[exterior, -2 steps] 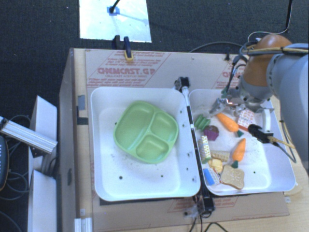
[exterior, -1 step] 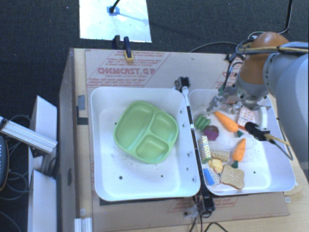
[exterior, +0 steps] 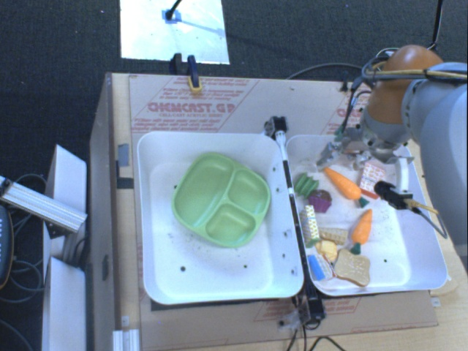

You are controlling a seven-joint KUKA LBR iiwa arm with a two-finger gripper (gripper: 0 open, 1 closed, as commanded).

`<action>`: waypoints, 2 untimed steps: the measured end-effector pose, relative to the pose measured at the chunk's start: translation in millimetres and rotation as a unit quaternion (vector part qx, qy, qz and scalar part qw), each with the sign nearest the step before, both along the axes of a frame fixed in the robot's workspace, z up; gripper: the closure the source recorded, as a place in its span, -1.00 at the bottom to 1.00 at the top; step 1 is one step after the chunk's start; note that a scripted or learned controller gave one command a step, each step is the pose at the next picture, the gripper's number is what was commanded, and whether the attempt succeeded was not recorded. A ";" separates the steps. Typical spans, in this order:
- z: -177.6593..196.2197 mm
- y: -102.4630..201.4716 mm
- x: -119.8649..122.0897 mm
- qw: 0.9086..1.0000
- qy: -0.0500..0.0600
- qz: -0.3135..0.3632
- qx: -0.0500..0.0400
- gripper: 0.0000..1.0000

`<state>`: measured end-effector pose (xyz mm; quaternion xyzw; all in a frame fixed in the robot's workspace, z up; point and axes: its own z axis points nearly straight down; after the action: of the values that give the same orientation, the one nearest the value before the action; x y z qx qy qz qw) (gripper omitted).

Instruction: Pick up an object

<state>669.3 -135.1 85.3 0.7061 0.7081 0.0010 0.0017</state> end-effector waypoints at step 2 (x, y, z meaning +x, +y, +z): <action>-0.9 -1.6 -62.3 1.000 0.001 -0.001 0.000 -1.00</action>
<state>607.1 -136.7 84.4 0.7065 0.7077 0.0003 0.0005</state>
